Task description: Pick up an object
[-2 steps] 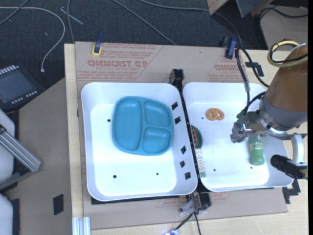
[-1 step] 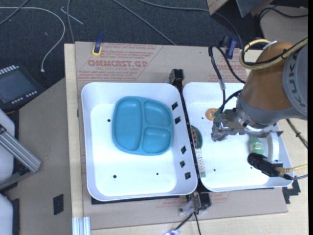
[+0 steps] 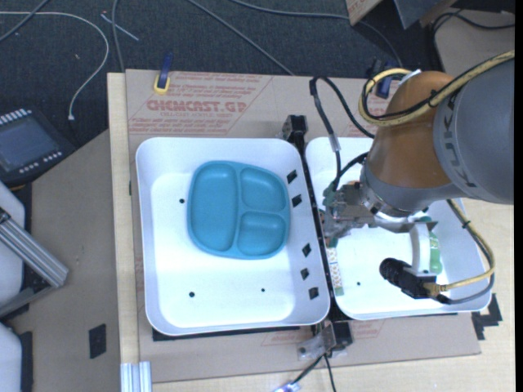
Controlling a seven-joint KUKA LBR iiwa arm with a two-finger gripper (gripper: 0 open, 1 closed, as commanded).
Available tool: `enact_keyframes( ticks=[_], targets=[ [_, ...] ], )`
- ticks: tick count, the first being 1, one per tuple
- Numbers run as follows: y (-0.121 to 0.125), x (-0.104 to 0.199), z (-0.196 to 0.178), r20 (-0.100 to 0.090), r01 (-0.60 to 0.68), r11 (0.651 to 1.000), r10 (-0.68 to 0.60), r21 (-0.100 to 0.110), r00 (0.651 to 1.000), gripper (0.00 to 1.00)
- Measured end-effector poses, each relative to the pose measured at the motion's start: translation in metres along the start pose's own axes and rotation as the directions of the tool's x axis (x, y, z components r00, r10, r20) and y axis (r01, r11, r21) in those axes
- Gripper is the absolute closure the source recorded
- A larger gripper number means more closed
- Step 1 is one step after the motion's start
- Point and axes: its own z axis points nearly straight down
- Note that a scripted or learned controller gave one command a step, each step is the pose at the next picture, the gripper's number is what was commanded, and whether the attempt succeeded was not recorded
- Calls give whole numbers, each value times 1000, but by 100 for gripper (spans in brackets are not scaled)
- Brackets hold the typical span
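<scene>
A dark screen (image 3: pixel 24 141) lies at the 9 o'clock edge of the view, off the counter (image 3: pixel 122 243), with a metal rail (image 3: pixel 33 256) below it toward 8 o'clock. Thin cables (image 3: pixel 82 23) run over the dark floor at 11 o'clock. A printed cardboard sheet (image 3: pixel 196 104) covers the counter top, and a small blue and yellow clip (image 3: pixel 163 76) sits at its 12 o'clock edge.

The left bin (image 3: pixel 163 292) holds a blue plate (image 3: pixel 239 209) with three compartments. The plate lies flat, a little toward 1 o'clock of the bin's middle and clear of every wall. The bin floor around it is bare from 5 to 8 o'clock. Small black tabs (image 3: pixel 304 251) line the bin's 3 o'clock wall, where it meets the right bin (image 3: pixel 368 305).

The tool (image 3: pixel 339 219) hangs just inside the right bin's 9 o'clock wall, near the seam between the bins and well apart from the plate. Its mechanism is a dark tangle seen from above, so I cannot tell whether it is released or clenched, and nothing shows in its grasp.

The arm (image 3: pixel 417 145), with its orange band, covers the right bin from 12 to 3 o'clock. A green and white item (image 3: pixel 430 253) lies at 4 o'clock from the tool, partly under the arm. A black piece (image 3: pixel 402 274) beside it joins a yellow cable (image 3: pixel 466 282). I cannot tell whether it is loose.
</scene>
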Motion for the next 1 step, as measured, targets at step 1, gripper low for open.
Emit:
enact_keyframes(
  ticks=[1],
  targets=[
    [-4,54,-7,1,1,1000,-1,-3,1000,100]
  ],
)
